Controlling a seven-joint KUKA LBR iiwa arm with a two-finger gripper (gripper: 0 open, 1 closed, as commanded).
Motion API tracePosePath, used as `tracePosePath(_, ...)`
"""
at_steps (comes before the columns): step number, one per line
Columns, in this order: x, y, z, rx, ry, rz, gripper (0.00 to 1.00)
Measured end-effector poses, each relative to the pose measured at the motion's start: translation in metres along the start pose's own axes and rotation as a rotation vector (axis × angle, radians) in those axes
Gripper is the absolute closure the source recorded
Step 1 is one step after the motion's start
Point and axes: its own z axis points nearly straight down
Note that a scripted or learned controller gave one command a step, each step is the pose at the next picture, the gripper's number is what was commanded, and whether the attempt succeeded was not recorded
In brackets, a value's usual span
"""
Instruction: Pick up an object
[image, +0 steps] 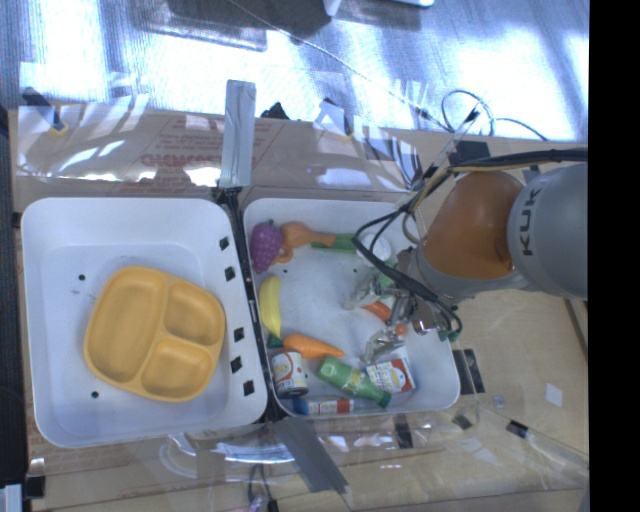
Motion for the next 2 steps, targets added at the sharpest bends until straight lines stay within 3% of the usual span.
tracePosePath(1, -0.003, 0.001, -0.012, 0.002, -0.005, -0.008, 1.00)
tracePosePath(2, -0.013, 0.027, -0.130, 0.003, -0.008, 0.135, 1.00)
